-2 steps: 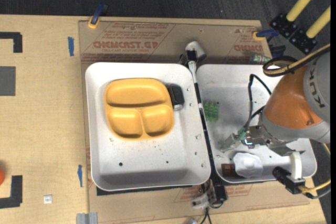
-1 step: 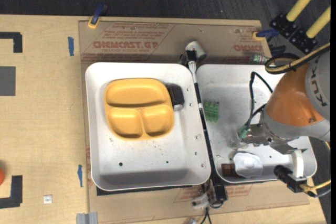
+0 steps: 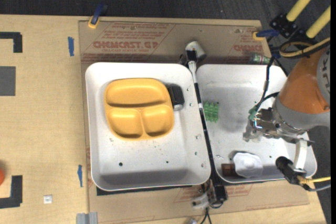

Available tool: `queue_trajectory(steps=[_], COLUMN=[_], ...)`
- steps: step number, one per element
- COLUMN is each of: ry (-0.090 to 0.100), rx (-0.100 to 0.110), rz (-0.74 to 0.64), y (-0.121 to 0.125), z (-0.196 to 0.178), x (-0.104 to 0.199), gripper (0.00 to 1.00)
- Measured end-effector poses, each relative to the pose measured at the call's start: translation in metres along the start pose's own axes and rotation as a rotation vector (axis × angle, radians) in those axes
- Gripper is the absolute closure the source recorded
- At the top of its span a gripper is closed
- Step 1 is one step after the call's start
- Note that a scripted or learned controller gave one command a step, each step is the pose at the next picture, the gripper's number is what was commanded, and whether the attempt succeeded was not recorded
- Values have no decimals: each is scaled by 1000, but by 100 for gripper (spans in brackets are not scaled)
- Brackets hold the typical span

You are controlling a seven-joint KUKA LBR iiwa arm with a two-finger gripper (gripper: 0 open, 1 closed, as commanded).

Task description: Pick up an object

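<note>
From above, the yellow divided tray [image 3: 139, 107] lies in the left bin [image 3: 100, 155], long axis across it, beside a dark block [image 3: 176, 96]. In the right bin [image 3: 236, 81], the gripper [image 3: 257, 126] hangs above a white lump [image 3: 247, 163]; its grip state cannot be told.

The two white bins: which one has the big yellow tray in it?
The left bin holds the yellow divided tray, with a dark object at its right edge. The right bin has a green piece and a white object.
</note>
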State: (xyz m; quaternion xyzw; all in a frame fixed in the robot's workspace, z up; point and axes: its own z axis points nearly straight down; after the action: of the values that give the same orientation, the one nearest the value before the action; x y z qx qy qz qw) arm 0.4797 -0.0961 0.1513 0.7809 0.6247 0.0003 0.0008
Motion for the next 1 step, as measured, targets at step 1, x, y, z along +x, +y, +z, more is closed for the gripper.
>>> queue_trajectory(steps=[1], ry=[0], rx=[0], rz=[0], y=[0], z=[0], x=[0], gripper=[0])
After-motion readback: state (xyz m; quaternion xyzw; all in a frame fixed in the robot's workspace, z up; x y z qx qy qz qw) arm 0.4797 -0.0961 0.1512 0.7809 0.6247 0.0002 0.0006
